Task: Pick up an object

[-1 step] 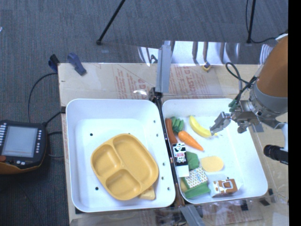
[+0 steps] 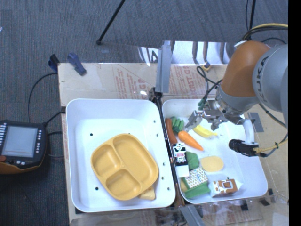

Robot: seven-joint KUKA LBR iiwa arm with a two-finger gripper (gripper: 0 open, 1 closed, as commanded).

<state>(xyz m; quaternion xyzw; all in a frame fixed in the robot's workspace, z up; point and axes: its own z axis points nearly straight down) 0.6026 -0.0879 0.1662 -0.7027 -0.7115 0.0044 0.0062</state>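
Note:
My gripper (image 2: 204, 121) hangs over the back of the right bin (image 2: 254, 171), open, with its fingers spread and nothing between them. Just below it lies a small yellow banana (image 2: 205, 132). An orange carrot (image 2: 190, 140) lies slantwise to the banana's left. A second carrot with a green top (image 2: 170, 130) rests along the bin's left wall. Nearer the front are a cow-patterned carton (image 2: 179, 153), a green piece (image 2: 193, 160), a flat yellow disc (image 2: 212, 164), a white-and-green box (image 2: 195, 176), a green vegetable (image 2: 197, 191) and a small brown-and-white carton (image 2: 225, 186).
The left bin (image 2: 89, 121) holds a yellow divided tray (image 2: 124, 166) with a yellow scrap (image 2: 148, 195) poking out under its front edge. A black cable connector (image 2: 242, 146) hangs from the arm over the right bin's right side. A handheld controller (image 2: 21, 145) lies off the bench at left.

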